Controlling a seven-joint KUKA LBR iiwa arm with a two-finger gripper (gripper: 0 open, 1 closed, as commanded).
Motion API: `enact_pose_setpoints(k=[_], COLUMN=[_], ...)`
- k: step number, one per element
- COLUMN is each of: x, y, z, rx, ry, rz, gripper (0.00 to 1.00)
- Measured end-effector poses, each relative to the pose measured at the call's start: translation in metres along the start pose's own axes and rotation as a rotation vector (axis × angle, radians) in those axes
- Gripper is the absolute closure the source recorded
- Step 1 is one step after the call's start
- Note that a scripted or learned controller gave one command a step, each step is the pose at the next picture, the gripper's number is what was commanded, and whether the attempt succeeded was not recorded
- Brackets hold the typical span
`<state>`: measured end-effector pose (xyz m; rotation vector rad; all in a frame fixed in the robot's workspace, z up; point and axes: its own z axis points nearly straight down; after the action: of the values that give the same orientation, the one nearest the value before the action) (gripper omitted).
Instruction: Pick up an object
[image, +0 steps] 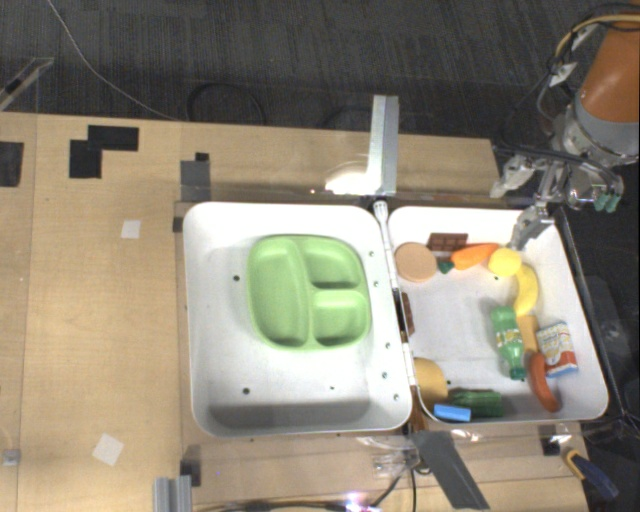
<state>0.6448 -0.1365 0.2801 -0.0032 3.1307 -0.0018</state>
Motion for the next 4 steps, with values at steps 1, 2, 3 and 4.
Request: enact_pose_setpoints(k=[1,2,3,4], x=[0.070,0.053,0.091,0.130], y=[-0.052,-0.059,-0.036,-0.006], z=[0.098,0.180,0.189,0.188], rx=[0.000,0.001,0.001,0.001], ry=[0.008,0.000,-0.004,-0.007], rz=[0.040,0.157,0.262,0.348], gripper=[0.00,0.00,0.00,0.00])
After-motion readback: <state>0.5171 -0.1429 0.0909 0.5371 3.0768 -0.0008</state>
